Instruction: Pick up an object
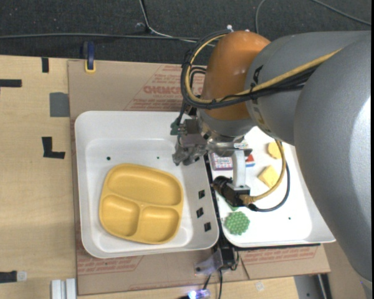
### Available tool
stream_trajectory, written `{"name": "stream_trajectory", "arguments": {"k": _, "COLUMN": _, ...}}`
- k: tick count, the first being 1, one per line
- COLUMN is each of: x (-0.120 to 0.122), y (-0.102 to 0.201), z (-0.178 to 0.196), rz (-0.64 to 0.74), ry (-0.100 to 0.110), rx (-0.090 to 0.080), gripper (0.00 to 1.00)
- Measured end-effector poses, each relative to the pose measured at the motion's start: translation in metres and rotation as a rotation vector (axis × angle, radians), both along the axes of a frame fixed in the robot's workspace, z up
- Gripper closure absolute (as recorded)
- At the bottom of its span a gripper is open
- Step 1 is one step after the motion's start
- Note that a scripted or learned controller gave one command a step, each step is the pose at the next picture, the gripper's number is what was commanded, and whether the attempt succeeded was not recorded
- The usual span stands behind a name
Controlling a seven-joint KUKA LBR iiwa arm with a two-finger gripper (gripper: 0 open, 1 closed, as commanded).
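Nearest the camera, we are looking at a yellow divided plate [140, 202] lying flat in the left bin [90, 143], toward its near side, with two small compartments along the near edge and one long compartment behind them. Just across the shared wall, in the right bin [299, 229], we are seeing a small green bumpy ball [237, 223] at the near left corner, and farther back a couple of yellow pieces [270, 175] partly hidden by the arm.

The gripper [188, 143] is hanging over the far right part of the left bin, close to the dividing wall, and we are reading it as dark metal parts under the orange wrist band. We cannot tell how its jaws are standing (the wrist and cabling are covering them from this slant), and we are seeing nothing that we could call held.

For the coming move, the relation that matters is this: the plate is lying to the near left of the gripper, its far right corner almost under the tool, with its long axis running roughly left to right across the bin. The green ball is lying to the near right, over the wall. We are judging the plate the closer candidate, though its broad flat shape is likely offering only a rim to pinch, so a grasp there may slip.
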State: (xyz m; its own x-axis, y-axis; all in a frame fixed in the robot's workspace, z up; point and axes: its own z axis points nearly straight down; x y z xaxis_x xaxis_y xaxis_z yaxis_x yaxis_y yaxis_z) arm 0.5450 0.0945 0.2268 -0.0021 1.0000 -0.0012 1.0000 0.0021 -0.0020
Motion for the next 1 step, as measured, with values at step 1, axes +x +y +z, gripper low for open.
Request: {"name": "stream_trajectory", "arguments": {"k": 1, "x": -0.0004, "y": -0.0003, "z": 0.0004, "rz": -0.001, "ry": 0.000, "rx": 0.000, "gripper": 0.00}}
